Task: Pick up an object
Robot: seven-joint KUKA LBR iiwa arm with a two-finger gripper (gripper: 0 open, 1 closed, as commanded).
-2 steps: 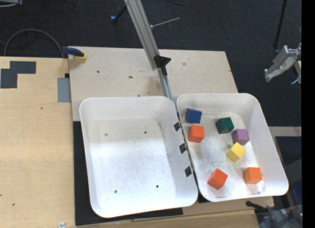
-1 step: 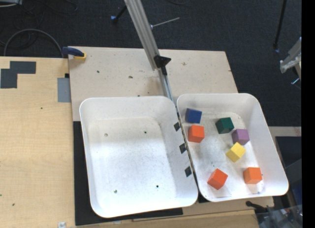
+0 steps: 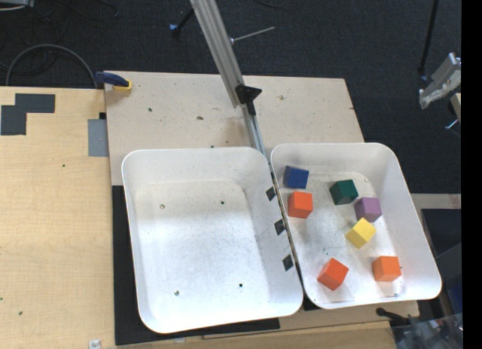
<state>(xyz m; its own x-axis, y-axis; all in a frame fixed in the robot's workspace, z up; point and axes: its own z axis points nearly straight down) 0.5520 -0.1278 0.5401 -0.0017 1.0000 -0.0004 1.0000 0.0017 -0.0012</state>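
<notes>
Still at the approach step: nothing lifted yet. Seven cubes to choose from, all lying inside the right bin (image 3: 324,160): blue (image 3: 296,177) near its far-left corner, orange (image 3: 300,204) just in front of that, green (image 3: 343,191) mid-bin, purple (image 3: 368,208) and yellow (image 3: 361,232) close together toward its right wall, red (image 3: 333,273) and a second orange (image 3: 386,267) along its near edge. Parked well off to that bin's far right, clear of the desk: the grey arm tip (image 3: 440,85). Cannot tell whether the jaws are spread or pressed together. Next, probably: swing in over the bin, pick a cube with room around it, such as red, then descend with the jaws either side.
</notes>
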